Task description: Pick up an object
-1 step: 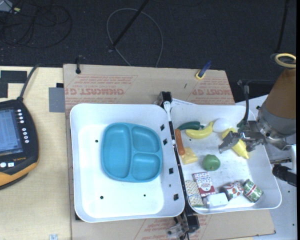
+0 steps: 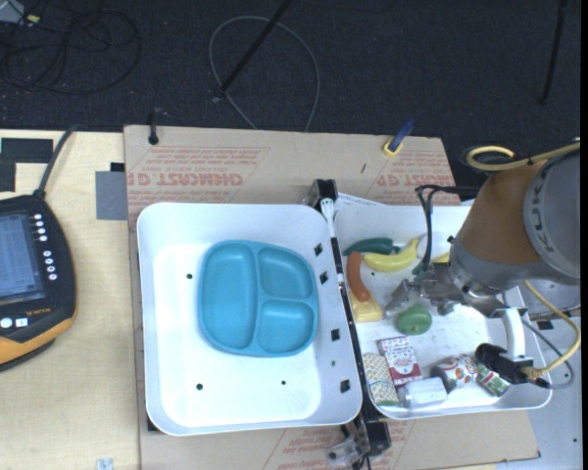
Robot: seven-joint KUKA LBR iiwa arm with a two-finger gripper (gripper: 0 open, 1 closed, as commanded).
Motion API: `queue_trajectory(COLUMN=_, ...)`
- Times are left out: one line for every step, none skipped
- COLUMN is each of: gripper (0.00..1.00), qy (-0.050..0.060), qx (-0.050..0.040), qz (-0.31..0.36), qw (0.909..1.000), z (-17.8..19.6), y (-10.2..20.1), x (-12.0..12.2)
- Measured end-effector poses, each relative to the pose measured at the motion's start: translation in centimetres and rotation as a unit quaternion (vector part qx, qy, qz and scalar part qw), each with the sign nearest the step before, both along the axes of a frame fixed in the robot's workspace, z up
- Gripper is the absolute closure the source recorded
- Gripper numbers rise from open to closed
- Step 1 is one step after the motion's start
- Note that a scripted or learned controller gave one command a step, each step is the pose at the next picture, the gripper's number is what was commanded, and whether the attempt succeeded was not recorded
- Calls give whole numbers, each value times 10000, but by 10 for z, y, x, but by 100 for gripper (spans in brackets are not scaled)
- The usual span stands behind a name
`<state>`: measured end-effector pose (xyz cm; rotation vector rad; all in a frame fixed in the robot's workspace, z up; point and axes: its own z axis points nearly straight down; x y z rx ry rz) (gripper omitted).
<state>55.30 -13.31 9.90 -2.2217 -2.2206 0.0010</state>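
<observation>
The right-hand bin point(image 2: 529, 399) is entered by the arm; the hand point(image 2: 418, 297) is lowered just above a green round fruit point(image 2: 413, 319). Its opening cannot be told. A descent and closure are judged next.

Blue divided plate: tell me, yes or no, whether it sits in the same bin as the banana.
No: the blue divided plate lies in the left bin, while the banana is in the right bin.

Arm point(image 2: 529, 228) cut by right edge
</observation>
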Motion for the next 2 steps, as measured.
queue_trajectory(gripper=0, qy=3, qx=4, qz=-6, qw=10000, z=-11, y=6, x=-18)
queue_trajectory(gripper=100, qy=7, qx=17, qz=-25, qw=10000, z=0, y=5, x=-17)
